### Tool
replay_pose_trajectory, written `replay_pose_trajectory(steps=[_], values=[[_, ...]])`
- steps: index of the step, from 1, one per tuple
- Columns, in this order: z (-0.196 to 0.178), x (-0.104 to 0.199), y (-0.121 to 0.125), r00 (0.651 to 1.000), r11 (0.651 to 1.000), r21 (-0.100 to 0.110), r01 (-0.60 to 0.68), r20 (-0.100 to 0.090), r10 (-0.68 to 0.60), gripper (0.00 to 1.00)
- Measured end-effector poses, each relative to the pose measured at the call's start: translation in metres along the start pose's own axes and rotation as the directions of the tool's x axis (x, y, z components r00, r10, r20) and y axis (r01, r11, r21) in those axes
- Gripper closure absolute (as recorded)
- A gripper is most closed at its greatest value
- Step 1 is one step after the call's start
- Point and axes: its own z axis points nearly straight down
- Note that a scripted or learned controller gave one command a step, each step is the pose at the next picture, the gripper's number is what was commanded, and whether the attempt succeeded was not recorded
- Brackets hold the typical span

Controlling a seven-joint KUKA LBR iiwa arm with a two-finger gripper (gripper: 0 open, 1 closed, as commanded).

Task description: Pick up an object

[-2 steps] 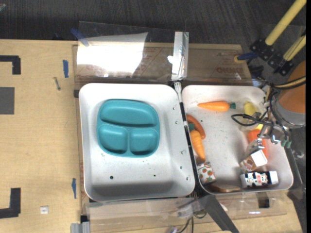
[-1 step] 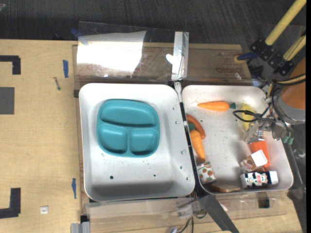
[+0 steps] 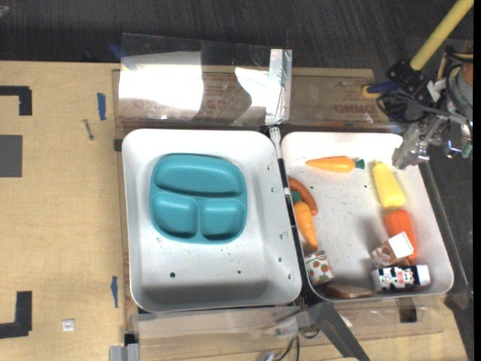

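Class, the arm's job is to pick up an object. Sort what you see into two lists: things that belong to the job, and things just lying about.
Belongs to the job:
gripper
carrot
yellow corn
milk carton
right bin

Just lying about:
teal plate
left bin
blue tape

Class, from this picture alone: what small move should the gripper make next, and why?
Probably move left and down toward the yellow object: the gripper sits at the right bin's upper right edge, holding nothing visible, and that object lies nearest.
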Motion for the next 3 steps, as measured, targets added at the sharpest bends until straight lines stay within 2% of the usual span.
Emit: replay_pose_trajectory(steps=[1,2,3], values=[[0.171,-0.03,0.03,0.988,0.988,-0.002,0.156,-0.011,-0.156,1.0],[0.068,-0.023,0.064,0.992,0.992,-0.002,0.126,0.0,-0.126,1.0],[0.167,-0.015,0.064,0.954,0.954,-0.003,0.299,-0.008,-0.299,1.0]])
